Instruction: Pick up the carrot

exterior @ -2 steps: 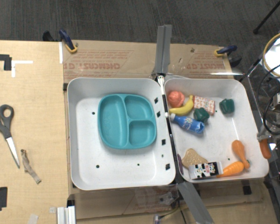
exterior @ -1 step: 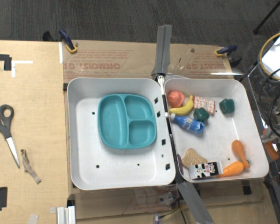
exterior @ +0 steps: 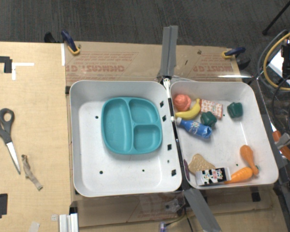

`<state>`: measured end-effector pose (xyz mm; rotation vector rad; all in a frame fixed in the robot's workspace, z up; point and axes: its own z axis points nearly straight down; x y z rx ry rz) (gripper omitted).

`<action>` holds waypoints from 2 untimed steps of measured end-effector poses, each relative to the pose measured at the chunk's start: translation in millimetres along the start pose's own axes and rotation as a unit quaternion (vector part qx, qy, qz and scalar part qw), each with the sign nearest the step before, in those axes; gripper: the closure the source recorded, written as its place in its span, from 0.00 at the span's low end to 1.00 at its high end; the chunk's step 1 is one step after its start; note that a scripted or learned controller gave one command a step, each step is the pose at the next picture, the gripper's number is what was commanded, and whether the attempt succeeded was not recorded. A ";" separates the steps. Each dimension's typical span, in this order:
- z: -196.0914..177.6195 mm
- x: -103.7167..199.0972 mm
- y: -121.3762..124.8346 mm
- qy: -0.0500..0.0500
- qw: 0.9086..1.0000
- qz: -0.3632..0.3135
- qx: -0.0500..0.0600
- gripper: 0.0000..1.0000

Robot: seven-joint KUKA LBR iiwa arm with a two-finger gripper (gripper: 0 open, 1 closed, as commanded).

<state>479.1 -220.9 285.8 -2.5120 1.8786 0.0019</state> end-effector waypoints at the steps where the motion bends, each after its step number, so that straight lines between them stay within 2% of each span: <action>1: 11.8 -7.4 -1.8 -0.001 0.988 -0.157 -0.001 1.00; 2: 5.2 1.8 -34.0 -0.001 0.962 -0.274 -0.001 1.00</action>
